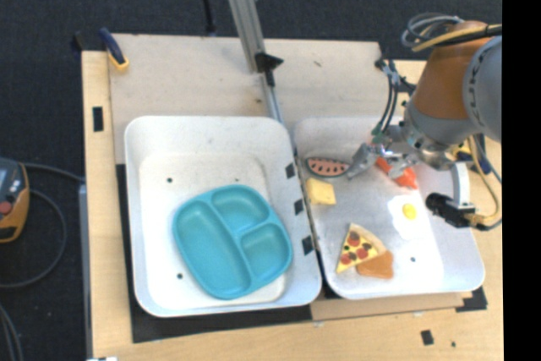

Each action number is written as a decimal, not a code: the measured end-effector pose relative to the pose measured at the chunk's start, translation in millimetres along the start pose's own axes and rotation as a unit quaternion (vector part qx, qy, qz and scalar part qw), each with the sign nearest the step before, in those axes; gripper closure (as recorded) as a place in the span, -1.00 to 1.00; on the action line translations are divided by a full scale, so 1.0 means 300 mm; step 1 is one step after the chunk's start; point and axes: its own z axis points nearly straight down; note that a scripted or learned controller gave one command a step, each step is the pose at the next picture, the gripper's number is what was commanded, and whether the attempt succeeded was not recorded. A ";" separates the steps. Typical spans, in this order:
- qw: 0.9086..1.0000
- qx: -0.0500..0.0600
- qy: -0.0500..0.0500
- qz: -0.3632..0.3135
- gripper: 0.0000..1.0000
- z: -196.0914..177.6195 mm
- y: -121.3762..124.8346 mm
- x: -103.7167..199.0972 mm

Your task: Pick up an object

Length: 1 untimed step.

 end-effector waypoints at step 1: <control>1.000 0.000 0.000 0.001 -1.00 0.145 -0.016 -0.008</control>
